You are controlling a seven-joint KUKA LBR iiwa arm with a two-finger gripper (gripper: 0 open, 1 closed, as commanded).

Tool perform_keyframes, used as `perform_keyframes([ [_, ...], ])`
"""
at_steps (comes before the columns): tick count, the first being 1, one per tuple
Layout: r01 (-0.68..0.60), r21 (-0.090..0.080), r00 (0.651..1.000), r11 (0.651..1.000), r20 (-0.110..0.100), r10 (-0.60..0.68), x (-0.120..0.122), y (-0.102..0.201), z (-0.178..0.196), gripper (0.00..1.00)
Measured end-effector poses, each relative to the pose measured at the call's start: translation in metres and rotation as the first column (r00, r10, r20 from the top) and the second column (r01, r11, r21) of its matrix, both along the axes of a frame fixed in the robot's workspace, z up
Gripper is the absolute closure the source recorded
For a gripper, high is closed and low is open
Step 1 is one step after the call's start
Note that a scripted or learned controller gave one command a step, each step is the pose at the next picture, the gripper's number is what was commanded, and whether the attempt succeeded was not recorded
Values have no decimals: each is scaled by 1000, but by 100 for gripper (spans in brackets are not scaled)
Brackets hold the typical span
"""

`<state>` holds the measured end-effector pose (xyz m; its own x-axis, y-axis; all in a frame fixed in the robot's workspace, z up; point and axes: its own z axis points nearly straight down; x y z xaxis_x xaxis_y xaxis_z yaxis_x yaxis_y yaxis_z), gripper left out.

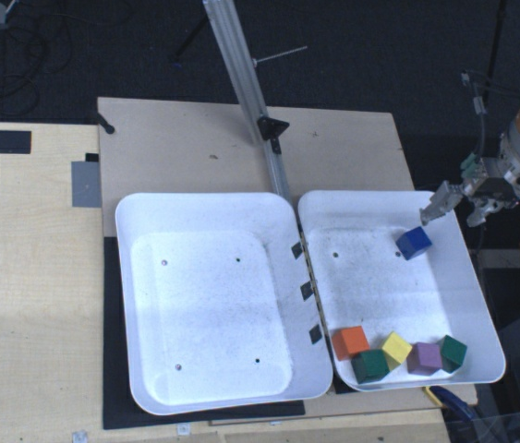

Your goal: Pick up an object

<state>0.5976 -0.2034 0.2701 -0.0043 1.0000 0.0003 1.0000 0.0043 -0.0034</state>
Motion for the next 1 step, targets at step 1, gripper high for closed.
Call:
perform_keyframes([
  [1, 4, 3, 1000, 1000, -7, -4, 1, -5, -179, 0],
])
